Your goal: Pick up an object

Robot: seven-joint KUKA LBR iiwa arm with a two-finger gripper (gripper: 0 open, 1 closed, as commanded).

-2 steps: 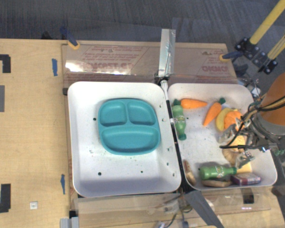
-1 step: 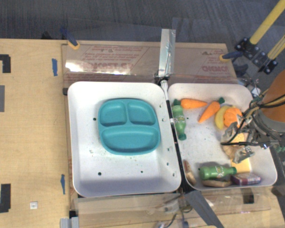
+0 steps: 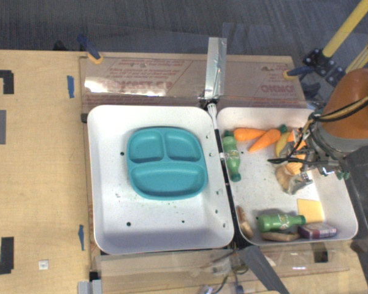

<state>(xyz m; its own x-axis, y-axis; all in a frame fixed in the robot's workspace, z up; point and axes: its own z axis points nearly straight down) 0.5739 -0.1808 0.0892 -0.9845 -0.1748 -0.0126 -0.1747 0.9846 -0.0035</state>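
- Looking down at the bench, you see the gripper (image 3: 302,177) low inside the right bin (image 3: 349,210), by a tan lump (image 3: 288,175) near that bin's middle.
- You cannot tell how the gripper is set: cables and the wrist blur it.
- Two carrots (image 3: 257,136) lie at the right bin's far side.
- One green bottle (image 3: 232,158) lies along its left wall, another (image 3: 277,220) near its front.
- A yellow block (image 3: 311,211) sits just right of that second bottle.
- A teal tray (image 3: 167,162) fills the middle of the left bin (image 3: 104,225).
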